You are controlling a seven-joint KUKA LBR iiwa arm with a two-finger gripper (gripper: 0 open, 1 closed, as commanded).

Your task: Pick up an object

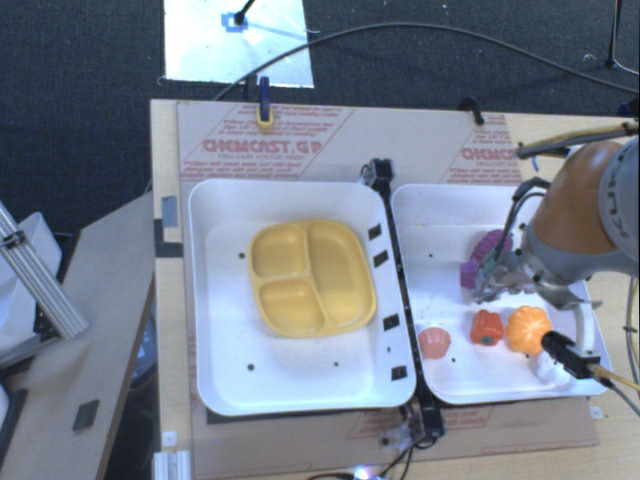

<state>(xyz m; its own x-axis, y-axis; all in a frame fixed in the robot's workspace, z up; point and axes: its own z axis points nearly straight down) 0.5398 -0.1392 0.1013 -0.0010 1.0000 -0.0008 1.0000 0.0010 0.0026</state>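
Right bin [440, 208], middle: gripper [490, 286] at the end of the grey-and-orange arm [585, 213], set just beside the lower edge of a purple cluster [482, 256]. Contact between the two not resolvable. Claw state likewise impossible to tell, being masked by the wrist.

Close below the gripper: a small red piece [486, 327] and, touching or almost touching its right side, a rounder orange piece [527, 328]. Further left, near the wall shared with the other bin, a pink piece [434, 343] lying apart. Tucked in the near right corner, a small white piece [548, 368]. Red and orange pieces crowding the near side of the gripper, arm covering the right.

Left bin [200, 298]: a yellow divided plate [312, 276] lying flat, slightly skewed, with a bare white floor all round it.

Both bins side by side on a pale board [330, 138] printed with red lettering, held by a blue-and-yellow clamp [264, 103] at the far edge. Beyond the bench, dark carpet [80, 68] bearing a light square sheet [235, 28].

Open floor in the right bin along the far wall and the upper left.
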